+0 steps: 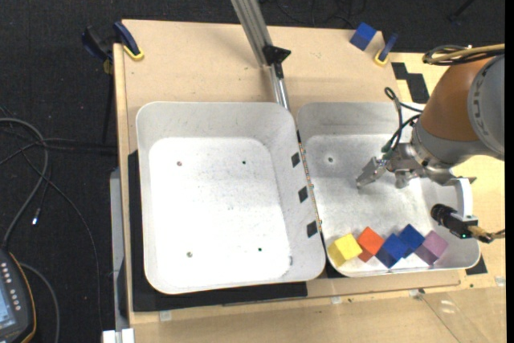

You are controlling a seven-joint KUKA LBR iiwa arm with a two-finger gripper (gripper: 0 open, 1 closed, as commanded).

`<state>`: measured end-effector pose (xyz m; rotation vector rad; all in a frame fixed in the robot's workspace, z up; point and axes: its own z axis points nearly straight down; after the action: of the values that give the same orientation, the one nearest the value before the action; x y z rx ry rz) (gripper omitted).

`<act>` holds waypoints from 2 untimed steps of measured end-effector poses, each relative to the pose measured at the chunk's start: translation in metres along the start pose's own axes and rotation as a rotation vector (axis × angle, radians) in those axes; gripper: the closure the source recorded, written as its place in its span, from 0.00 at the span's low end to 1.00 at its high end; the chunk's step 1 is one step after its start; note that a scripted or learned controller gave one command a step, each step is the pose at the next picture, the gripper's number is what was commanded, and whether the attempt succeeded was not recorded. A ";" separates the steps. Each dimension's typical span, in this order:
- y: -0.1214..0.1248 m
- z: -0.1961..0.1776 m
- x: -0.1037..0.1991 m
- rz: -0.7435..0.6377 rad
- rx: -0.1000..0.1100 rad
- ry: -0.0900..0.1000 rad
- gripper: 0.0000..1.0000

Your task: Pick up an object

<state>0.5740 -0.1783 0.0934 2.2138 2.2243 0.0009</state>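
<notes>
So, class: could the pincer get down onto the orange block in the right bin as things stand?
Probably yes. The pincer hangs over that bin's floor, and the orange block lies uncovered. The yellow block and blue block crowd its sides, though.

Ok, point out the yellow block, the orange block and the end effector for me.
Small yellow block [346,248]: camera view, its top face.
Small orange block [369,240]: camera view, its top face.
End effector [384,171]: camera view, midway between its fingertips, above the right bin.

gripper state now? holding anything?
Gripper: above the right bin, nothing visible between its fingers; open or shut cannot be told. The blocks lie untouched at the bin's near edge.
</notes>
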 end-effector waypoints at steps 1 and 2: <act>-0.049 -0.003 0.060 0.000 0.002 0.003 0.00; 0.010 -0.014 0.076 -0.002 -0.003 0.002 0.00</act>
<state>0.5835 -0.1024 0.1077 2.2114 2.2252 0.0060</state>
